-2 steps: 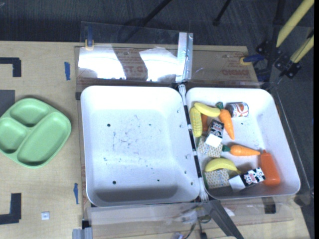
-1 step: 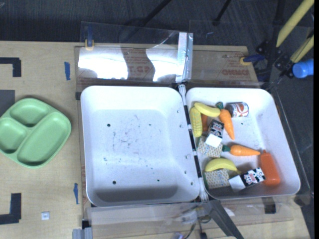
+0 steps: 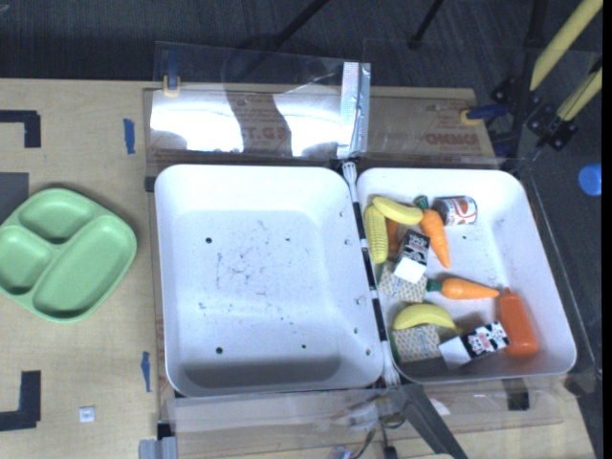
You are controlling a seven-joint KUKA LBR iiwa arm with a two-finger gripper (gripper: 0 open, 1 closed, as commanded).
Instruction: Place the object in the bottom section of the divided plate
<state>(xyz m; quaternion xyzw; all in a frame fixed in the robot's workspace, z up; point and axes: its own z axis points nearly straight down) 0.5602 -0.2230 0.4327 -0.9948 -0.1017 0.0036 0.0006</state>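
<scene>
Where wood bench meets left edge, glossy green divided plate, right bin heaped with plastic carrots, tool state untellable

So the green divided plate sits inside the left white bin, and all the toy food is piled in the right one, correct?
Not quite. The green divided plate lies on the bench to the left of the left bin, not inside it, as the camera view shows. The toy food is indeed piled in the right bin.
</scene>
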